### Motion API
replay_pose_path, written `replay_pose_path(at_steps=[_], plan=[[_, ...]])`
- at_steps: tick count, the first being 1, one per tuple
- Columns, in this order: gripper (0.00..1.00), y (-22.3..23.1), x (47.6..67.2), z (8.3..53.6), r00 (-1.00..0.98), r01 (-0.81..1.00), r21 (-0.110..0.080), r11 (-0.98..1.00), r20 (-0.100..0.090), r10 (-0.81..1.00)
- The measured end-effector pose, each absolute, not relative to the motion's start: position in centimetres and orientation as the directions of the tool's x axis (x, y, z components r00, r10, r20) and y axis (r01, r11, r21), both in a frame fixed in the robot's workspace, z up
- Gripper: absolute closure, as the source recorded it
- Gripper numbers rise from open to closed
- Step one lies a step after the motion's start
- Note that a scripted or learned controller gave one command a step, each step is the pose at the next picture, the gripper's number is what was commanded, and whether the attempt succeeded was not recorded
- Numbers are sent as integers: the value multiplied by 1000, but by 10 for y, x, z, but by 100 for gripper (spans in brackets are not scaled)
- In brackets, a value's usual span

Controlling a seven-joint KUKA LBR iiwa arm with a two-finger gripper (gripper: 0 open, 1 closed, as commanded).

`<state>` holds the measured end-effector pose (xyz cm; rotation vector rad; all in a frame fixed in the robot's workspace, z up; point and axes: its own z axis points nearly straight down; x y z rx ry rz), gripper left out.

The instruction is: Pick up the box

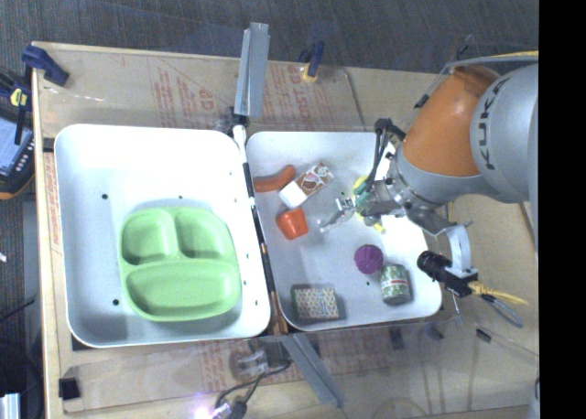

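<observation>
Two boxes lie in the right bin [403,147]. A small white and brown carton [307,185] rests near the bin's back left, beside an orange-brown sausage [274,178]. A flat patterned box [316,302] lies at the front edge. My gripper [337,210] hangs over the middle of the bin, to the right of the carton and of an orange cup [293,223]. Its fingers [330,218] stand open, touching neither box, with nothing between them.
A purple ball-like thing [369,258] and a small can [395,284] lie in the right bin's front right. The left bin [82,161] holds a green divided tray [179,263]. The arm's grey and orange body [458,138] covers the right bin's right side.
</observation>
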<state>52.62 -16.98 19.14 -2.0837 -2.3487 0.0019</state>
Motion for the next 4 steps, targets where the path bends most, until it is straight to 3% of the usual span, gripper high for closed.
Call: replay_pose_path(at_steps=[1, 2, 3, 4], plan=[[0, -141, 564, 204, -192, 981, -1, 192, 0, 981], [0, -135, 558, 117, -231, 973, -5, 231, 2, 973], [0, -167, 592, 130, -430, 903, 1, 430, -2, 903], [0, -211, 567, 225, -337, 942, 0, 337, -1, 942]])
